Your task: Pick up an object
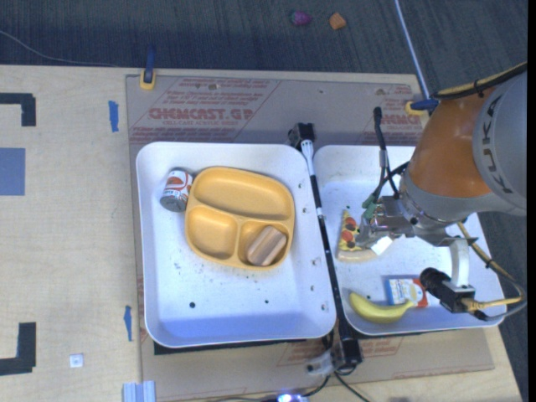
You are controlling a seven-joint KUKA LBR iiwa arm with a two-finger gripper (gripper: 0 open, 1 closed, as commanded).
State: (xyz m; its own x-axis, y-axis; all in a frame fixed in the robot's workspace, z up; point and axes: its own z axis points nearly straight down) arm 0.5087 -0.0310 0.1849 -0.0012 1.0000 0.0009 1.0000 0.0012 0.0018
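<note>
My gripper (374, 223) hangs low over the right bin (352, 174), right beside a pizza slice (350, 241) with coloured toppings that lies at the bin's left side. A yellow banana (374, 307) lies near the bin's front edge. Next to it sits a small blue and white carton (403, 291). The wrist hides part of the bin's middle.
The left bin (167, 291) holds a yellow divided tray (234, 195) with a tan bread roll (265, 245) in its front right compartment. A small red and white can (175, 189) lies on its side against the tray's left end.
</note>
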